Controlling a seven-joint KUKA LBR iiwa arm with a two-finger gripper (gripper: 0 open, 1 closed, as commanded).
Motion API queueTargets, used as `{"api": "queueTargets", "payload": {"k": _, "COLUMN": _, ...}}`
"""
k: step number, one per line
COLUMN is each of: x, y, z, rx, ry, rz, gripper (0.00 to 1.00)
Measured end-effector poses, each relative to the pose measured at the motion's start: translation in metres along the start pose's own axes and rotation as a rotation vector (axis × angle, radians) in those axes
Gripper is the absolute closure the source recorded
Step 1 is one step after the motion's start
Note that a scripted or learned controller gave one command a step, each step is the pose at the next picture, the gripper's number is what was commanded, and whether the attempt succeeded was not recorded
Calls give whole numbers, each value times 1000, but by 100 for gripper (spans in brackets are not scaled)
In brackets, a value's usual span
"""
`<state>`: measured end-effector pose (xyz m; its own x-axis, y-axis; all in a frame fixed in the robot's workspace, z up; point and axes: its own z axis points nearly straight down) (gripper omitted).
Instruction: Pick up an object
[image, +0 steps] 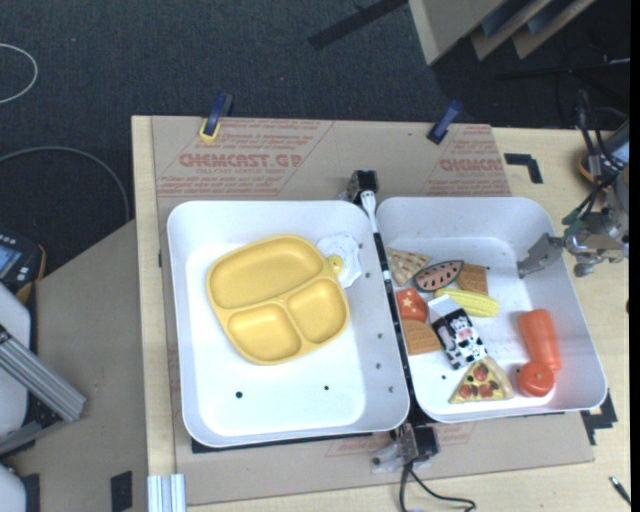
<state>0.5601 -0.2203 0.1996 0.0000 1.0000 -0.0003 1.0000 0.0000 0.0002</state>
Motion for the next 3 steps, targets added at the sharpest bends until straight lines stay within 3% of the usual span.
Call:
{"api": "queueTargets", "payload": {"k": 2, "x": 7, "y": 16, "z": 110, "rx": 1, "ry": 4, "rz": -2, "gripper": 0}}
{"api": "queueTargets", "payload": {"k": 3, "x": 7, "y": 19, "z": 110, "rx": -3, "ry": 2, "rz": -2, "gripper": 0}}
